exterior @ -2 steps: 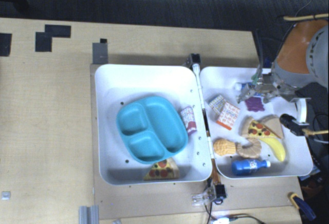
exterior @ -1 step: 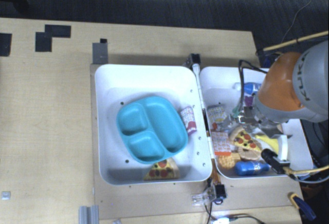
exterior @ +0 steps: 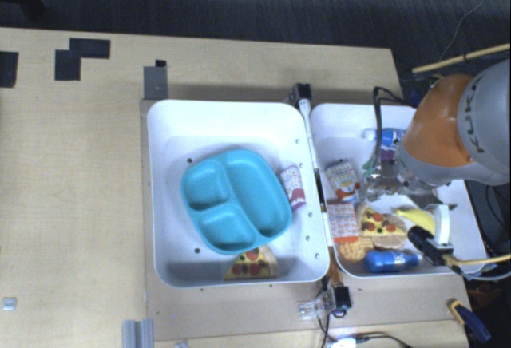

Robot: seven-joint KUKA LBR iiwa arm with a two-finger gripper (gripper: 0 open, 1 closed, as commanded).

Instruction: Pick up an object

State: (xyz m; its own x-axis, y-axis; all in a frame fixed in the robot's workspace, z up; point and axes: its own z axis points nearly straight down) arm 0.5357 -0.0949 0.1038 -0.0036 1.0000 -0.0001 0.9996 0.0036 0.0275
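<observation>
Fingers: cannot tell whether spread or pressed together; the gripper [exterior: 375,185] hangs low over the right bin [exterior: 343,127], among its clutter.
Near edge, right bin: blue bottle [exterior: 390,261], likely light, smooth, prone to roll; take it across its middle.
Beside it: banana [exterior: 417,218], toy pizza slices [exterior: 380,225].
Left bin [exterior: 164,179]: blue divided plate [exterior: 235,199], a pizza slice [exterior: 251,262] at its near wall.

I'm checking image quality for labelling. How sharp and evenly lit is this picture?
Camera view: soft overall, small items in the right bin smeared; even light, mild glare on the left bin wall; faint shadow beside the blue tray; arm blurred.
</observation>
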